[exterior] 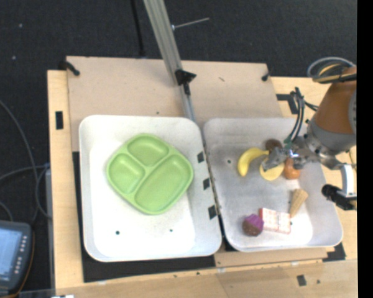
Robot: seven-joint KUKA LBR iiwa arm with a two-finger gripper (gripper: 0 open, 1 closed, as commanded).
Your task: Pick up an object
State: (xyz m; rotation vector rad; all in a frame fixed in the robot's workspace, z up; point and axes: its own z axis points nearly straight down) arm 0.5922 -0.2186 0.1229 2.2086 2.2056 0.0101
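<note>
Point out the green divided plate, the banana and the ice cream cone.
green divided plate (150, 174), camera view, on the ridge between its compartments.
banana (249, 160), camera view, on the middle of its curve.
ice cream cone (296, 201), camera view, on the cone's body.

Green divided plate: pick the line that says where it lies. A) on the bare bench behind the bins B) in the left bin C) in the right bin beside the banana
B. The green divided plate lies flat inside the left bin, while the banana is in the right bin.
</note>
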